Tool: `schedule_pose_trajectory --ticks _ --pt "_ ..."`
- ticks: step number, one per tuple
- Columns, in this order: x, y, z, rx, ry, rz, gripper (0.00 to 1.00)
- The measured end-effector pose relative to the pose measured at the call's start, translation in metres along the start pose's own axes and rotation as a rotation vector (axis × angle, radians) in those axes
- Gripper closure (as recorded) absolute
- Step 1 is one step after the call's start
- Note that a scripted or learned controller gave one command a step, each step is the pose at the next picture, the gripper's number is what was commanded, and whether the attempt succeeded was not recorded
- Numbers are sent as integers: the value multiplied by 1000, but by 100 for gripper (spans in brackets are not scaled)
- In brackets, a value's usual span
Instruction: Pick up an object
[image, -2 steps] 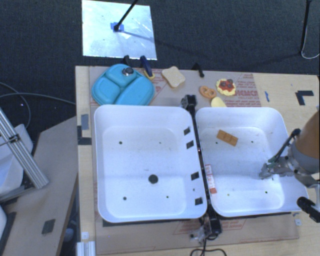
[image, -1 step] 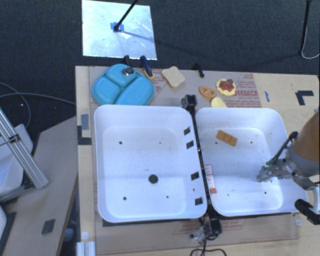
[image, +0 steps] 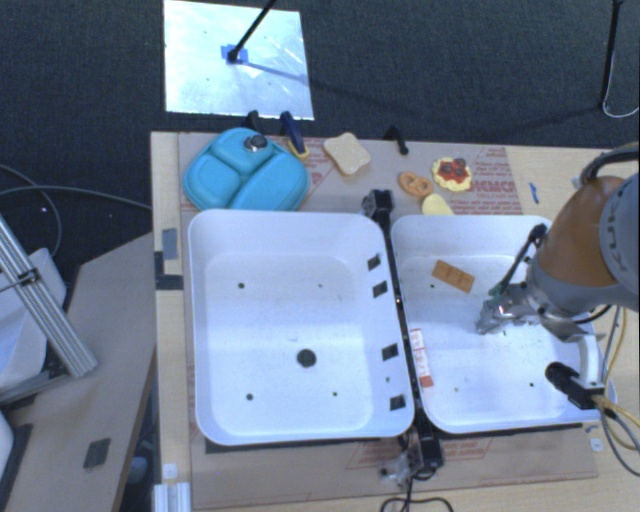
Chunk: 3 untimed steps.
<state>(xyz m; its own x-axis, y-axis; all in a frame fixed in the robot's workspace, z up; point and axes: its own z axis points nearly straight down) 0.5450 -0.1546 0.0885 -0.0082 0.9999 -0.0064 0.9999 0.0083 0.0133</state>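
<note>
Hovering low in the right bin (image: 520, 232), the gripper (image: 492, 318) (opening indiscernible) sits near an orange block (image: 452, 275).

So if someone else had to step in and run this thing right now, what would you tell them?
End effector: low in the right bin, near its middle; nothing visibly held.
Things: an orange-brown block lies in the right bin, up and to the left of the end effector, apart from it. A small dark disc sits in the left bin.
Done: nothing lifted.
Left: grasp an object and raise it, probably the nearby block.
</note>
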Motion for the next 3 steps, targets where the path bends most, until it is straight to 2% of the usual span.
schedule_pose_trajectory --ticks 1,2,3 --pt "-18 -54 -2 -7 2 8 100" --pt "34 -53 -2 -5 -4 5 100" --pt "19 -53 -1 0 11 3 100"
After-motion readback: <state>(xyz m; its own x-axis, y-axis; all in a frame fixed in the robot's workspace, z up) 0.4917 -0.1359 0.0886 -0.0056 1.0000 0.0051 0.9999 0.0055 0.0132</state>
